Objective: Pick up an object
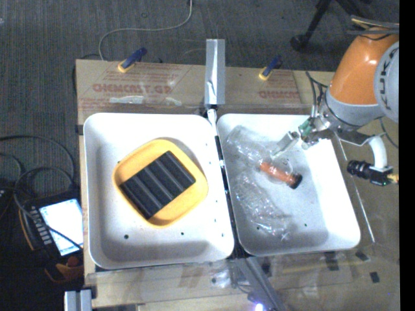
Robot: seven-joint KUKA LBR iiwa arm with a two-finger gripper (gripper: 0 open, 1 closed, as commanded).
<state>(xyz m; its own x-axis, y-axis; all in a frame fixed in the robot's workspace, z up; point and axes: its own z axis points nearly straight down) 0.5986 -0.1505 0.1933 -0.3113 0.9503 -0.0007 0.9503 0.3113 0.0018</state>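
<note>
Looking down at a slant on a desk [130, 86] bearing two shallow white bins side by side; the grey and orange arm [363, 76] is reaching in from the right, its gripper [305, 135] hanging over the upper part of the right bin [337, 199]; whether the jaws are wide or narrow I cannot tell at this size, and nothing is visibly sitting between them.

Lying in the right bin, just below and left of the gripper, is a small orange cylinder with a dark cap [280, 172]; it is looking light, stiff and apt to roll, so a grip across its middle is probably the safest. Surrounding it are crumpled clear plastic wrappers or bottles [256, 196]; these are appearing thin, slippery and easily crushed, and are likely crowding any approach to the cylinder.

Sitting in the left bin [104, 238] is a yellow tray with a black ribbed insert [161, 181], broad and flat, probably too wide for an easy grip; a metal post [214, 70] is standing between the bins at the back.
</note>
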